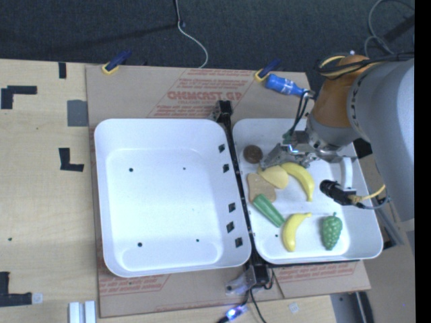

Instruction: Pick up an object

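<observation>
Yellow plastic, nearest lot: a short curved toy banana (293, 229) lay at the front of the right-hand shallow white bin (367, 251), with a green toy bunch of grapes (330, 231) just beside it toward the arm's side. One green toy vegetable, long and slim (268, 210), lay aslant just behind these, near the divider between the bins.

Middle lot: a tan flat piece (259, 184), a pale yellow rounded toy fruit (275, 176) touching it, and a second, longer yellow toy banana (301, 178) curving alongside. The grey two-finger hand (288, 155) hung directly over this cluster, low, at the rounded fruit and the longer banana. Whether its fingers stood apart or together could not be told, and nothing was visibly held between them.

Far lot: a small brown round disc (252, 154) by the divider; the left-hand shallow white bin (108, 136); the cardboard-covered tabletop (188, 96) beyond.

Handling note, as a judgement: the pick appeared to be at the descent stage. The three middle pieces were crowded, so a clean grasp called for fingers straddling one item only, across the narrow width of the longer banana or the rounded fruit, with the neighbours left outside the closing path. A centred grip would guard against the smooth plastic slipping out on the lift.
</observation>
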